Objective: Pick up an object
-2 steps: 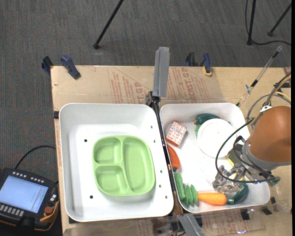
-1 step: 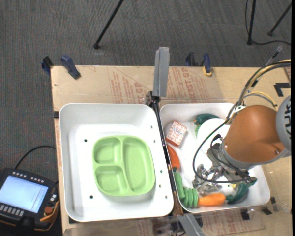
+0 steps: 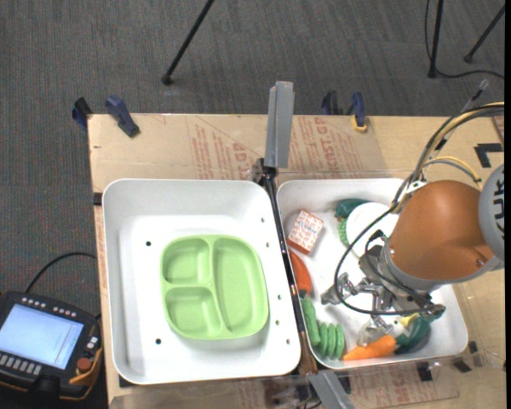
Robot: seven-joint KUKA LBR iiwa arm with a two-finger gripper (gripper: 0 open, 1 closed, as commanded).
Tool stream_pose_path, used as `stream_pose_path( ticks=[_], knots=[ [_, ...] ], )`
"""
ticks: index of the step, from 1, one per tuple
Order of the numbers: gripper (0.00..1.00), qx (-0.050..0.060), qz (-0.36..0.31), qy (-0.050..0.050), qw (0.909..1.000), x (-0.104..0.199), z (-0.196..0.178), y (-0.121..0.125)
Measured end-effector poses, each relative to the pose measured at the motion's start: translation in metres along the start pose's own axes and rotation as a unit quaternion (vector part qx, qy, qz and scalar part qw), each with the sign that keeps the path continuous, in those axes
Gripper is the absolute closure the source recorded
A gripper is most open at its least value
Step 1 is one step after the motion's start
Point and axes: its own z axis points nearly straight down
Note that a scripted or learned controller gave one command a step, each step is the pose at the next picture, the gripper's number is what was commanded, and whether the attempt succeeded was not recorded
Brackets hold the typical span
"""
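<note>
Your gripper sits low in the right bin, over its near corner, but the wrist and cables cover it, so you cannot tell its state. Just beneath and beside it lie a teal piece and an orange carrot-like toy; further left, a green ridged toy and a small patterned box. The left bin holds a green divided plate. Judge the pick as not yet done: nothing shows as lifted.
</note>
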Motion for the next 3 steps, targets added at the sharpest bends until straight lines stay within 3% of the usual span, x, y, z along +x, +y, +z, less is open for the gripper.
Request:
stream_pose_path(
  ticks=[1, 2, 3],
  knots=[
    [0.0, 0.0, -0.01, 0.003, 0.9999, 0.046, 0.0, -0.096],
    [0.0, 0.005, -0.025, -0.004, 0.9997, 0.051, -0.003, -0.087],
    [0.0, 0.003, -0.057, -0.003, 0.9984, 0.05, -0.002, -0.085]
  ],
)
